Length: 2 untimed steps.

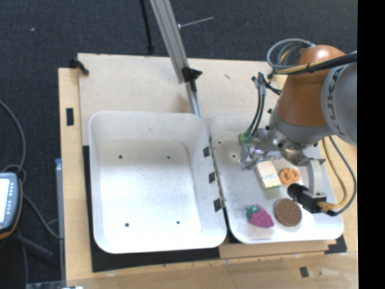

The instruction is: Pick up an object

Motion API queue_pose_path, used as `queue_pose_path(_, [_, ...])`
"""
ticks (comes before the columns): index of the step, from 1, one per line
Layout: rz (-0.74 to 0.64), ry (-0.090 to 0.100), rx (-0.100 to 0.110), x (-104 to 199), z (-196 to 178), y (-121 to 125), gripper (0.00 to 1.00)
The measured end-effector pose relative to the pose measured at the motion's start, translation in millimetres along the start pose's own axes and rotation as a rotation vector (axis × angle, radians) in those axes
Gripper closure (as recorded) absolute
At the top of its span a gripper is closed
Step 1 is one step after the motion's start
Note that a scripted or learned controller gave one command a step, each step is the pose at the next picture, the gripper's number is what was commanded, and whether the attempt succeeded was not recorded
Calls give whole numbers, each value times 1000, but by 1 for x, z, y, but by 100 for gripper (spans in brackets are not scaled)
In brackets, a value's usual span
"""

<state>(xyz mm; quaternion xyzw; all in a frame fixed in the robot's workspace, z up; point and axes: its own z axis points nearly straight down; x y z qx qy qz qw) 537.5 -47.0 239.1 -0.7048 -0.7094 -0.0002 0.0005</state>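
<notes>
The left bin (150, 179) lies with nothing for the arm to take, so the choice falls to the right bin (231, 179), where four small things sit in its near half; leftmost of them is a magenta berry-shaped toy (260, 217) with a green top, near the front wall; it looks light and perhaps soft or rubbery, rounded enough to roll out of a pinch, so I would close across its fat middle; just right of it a flat brown disc (288, 212) lies on the floor, probably stiff and thin, awkward to lift because so little stands above the bin, best taken by opposite edges; above these a pale waffle-patterned block (268, 175) looks light and firm, with straight sides that should give the surest hold, so it seems the sensible target; touching or just beside its right edge sits a small orange piece (289, 175), whose shape is too small to read; the gripper (252, 155) hangs just above and left of the block, and whether it is spread or pressed together I cannot tell
</notes>
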Motion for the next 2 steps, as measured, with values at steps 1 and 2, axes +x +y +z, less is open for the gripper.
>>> queue_pose_path(1, [0, -1, -1, 51, 10, 11, 100])
queue_pose_path(2, [-2, 1, -1, 108, 3, 10, 100])
